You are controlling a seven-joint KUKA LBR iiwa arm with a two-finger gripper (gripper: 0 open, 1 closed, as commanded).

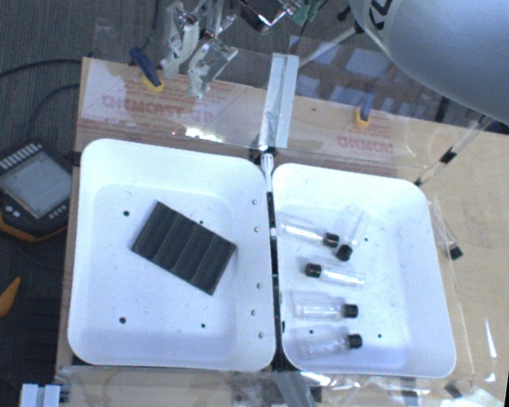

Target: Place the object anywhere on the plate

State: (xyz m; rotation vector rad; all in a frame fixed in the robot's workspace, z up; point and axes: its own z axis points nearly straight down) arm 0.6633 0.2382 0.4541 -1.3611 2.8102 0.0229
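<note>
While arm (448,32) shows "KU", vials (329,274) unlabelled

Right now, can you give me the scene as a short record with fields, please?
left bin: one dark ribbed plate, lying flat and slanted
right bin: five clear vials with black caps, all lying down
gripper: above the far edge of the bench, behind the left bin
task state: no vial on the plate yet
</note>
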